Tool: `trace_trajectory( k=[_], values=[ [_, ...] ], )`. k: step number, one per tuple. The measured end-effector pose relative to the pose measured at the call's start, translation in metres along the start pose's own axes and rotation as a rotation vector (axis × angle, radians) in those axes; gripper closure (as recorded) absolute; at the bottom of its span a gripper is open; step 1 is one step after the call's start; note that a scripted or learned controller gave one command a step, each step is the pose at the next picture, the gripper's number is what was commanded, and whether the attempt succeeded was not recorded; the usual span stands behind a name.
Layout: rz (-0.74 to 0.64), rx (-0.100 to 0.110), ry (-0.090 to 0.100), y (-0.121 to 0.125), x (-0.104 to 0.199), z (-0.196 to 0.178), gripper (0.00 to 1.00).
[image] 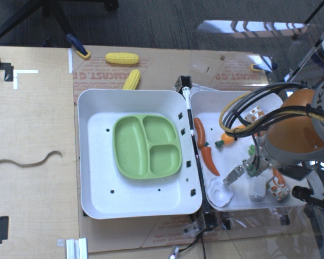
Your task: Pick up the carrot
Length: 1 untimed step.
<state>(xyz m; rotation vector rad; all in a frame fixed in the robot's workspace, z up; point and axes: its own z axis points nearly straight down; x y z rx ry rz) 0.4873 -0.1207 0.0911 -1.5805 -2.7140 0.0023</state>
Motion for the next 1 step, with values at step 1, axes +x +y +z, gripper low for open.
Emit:
trace_trajectory(
  k=[1],
  values=[
    [-0.100, -0.003, -0.004, 0.1178, -0.0595, -0.0018, 0.00]
  ],
)
